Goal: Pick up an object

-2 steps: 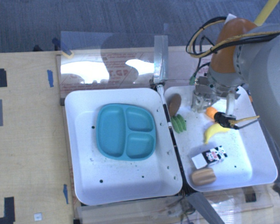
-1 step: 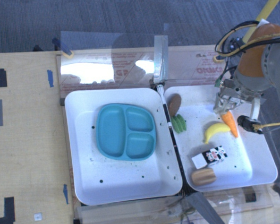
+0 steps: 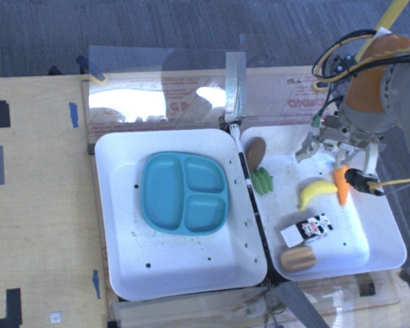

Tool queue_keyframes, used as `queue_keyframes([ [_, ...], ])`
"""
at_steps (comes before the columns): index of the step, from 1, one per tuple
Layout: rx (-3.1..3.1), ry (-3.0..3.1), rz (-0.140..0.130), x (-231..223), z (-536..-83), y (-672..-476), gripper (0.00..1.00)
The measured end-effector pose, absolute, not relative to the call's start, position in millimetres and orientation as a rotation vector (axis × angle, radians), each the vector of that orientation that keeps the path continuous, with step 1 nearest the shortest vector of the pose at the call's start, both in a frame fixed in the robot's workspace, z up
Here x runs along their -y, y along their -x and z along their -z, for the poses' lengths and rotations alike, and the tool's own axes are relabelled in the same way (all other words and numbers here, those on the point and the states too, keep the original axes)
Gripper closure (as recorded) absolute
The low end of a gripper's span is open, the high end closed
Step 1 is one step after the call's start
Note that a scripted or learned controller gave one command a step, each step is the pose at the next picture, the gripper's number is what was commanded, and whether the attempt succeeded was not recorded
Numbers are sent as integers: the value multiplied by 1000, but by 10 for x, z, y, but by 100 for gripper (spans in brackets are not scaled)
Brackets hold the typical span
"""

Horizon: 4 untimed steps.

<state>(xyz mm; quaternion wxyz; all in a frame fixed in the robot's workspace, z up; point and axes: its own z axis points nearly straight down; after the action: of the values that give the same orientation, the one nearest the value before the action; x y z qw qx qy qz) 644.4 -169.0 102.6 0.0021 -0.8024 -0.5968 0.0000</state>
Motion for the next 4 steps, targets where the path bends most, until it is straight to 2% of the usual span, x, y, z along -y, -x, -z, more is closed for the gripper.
queue_keyframes([
  [1, 2195, 2243, 52, 1843, -927, -6024, 0],
  [2, 2201, 2222, 59, 1913, -905, -5723, 0],
  [3, 2211, 2237, 43, 1995, -1004, -5731, 100],
  [4, 2592, 1793, 7, 1919, -883, -5052, 100],
])
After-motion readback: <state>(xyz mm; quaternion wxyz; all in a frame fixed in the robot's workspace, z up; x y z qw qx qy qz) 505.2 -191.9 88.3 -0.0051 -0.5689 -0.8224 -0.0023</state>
